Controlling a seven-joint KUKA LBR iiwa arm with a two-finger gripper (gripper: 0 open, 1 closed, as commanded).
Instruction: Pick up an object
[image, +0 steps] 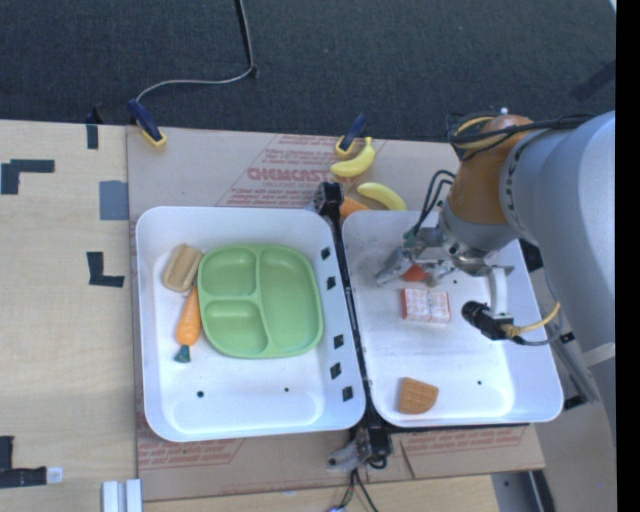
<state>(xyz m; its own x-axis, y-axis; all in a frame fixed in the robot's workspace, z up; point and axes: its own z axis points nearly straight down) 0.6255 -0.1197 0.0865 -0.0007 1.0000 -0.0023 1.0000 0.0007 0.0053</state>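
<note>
Two fingers (398, 268) above packet (426, 305)

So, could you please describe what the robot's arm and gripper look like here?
The arm is a thick, rounded grey tube with an orange band above the wrist. The gripper is small, of grey metal with slim fingers. Thin black and yellow cables loop beside the wrist.

Two white bins side by side on the worktop (60, 330). In the left bin (240, 415): green divided plate (262, 300), toy carrot (188, 322), bread slice (181, 267). In the right bin (520, 395): pink-and-white packet (426, 305), orange wedge (416, 396), gripper (412, 262) just above the packet. Two bananas (366, 175) beyond.
</note>
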